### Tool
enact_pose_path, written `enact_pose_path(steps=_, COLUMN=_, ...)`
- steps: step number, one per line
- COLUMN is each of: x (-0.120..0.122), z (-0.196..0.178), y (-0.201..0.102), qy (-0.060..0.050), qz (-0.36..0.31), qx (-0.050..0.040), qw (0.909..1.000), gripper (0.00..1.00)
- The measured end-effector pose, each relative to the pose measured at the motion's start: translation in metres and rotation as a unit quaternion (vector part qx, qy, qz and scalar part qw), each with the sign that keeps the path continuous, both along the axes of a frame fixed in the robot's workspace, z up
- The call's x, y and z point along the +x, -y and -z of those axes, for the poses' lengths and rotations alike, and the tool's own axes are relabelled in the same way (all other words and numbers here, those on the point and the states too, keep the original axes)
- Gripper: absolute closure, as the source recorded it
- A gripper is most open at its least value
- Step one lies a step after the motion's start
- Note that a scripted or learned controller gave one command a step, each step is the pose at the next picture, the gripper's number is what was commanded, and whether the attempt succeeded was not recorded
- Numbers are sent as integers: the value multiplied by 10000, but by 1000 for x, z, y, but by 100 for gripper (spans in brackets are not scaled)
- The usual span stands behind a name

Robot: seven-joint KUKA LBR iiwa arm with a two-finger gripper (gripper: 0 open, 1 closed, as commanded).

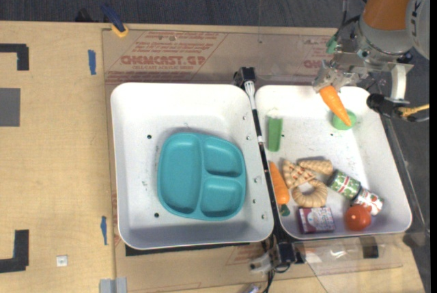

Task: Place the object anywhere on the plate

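Overhead view of two white bins side by side. The gripper (332,83) hangs over the far corner of the right bin (396,169) with a toy carrot (337,106), orange with a green top, hanging tilted from it; the jaws appear clamped on the carrot's narrow orange end, though the contact is small in the frame. The teal plate (202,175), divided into three compartments, lies flat in the left bin (130,148), well apart from the carrot.

Step in hand, judged: carrying the carrot across to the plate. To do it well, keep it high enough to pass over the black divider (256,128) between the bins, bring it above the plate's middle, lower until it is just over the surface, then release so it does not roll off.

Count: two bins; one plate; one held carrot; in the right bin, one green stick (274,133), one second carrot (279,184) by the divider, one tomato (357,217), one small bottle (343,184), one purple packet (316,219), and a tan cluster whose number cannot be told
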State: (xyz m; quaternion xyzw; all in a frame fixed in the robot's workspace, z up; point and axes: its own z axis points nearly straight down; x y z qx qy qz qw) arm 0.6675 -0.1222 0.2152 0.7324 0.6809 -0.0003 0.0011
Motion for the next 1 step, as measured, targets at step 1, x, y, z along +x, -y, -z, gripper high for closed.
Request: enact_pose_path(steps=1, x=-64, z=32, y=-78, qy=-24, qz=237, qx=23, qw=9997, gripper=100)
